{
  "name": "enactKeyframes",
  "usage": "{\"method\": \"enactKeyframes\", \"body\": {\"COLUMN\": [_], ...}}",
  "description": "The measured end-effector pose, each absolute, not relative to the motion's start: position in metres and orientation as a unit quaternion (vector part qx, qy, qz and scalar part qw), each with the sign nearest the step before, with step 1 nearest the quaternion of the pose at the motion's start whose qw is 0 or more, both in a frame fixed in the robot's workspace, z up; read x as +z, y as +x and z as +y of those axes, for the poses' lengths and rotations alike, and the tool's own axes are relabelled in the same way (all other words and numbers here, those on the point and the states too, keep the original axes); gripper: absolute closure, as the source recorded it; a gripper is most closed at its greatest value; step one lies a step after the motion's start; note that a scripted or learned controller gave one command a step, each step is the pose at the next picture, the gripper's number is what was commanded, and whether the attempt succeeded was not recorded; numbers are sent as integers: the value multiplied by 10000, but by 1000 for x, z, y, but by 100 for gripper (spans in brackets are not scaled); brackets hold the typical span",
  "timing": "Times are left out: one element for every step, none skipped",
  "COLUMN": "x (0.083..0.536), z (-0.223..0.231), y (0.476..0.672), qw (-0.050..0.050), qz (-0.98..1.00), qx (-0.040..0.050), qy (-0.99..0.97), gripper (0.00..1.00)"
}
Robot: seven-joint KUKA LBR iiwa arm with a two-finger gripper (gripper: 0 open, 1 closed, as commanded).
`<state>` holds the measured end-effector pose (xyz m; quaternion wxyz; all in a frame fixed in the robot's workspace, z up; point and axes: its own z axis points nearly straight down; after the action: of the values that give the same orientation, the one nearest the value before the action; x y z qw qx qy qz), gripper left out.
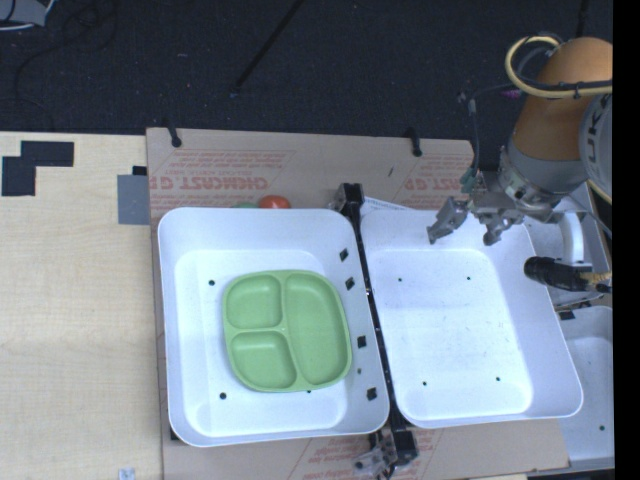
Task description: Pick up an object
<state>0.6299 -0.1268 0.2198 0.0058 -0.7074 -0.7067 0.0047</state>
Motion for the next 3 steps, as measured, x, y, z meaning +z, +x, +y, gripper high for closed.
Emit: {"method": "enactKeyframes", "body": {"x": [228,183,121], "z": [-127,-131,-130], "y": [633,630,621], "qw": [2,28,36], "qz": [-7073,-7071,-7072], "qx": [4,23,25], "qy": [-7069,-7071,-7070], "gripper": [0,0,0]}}
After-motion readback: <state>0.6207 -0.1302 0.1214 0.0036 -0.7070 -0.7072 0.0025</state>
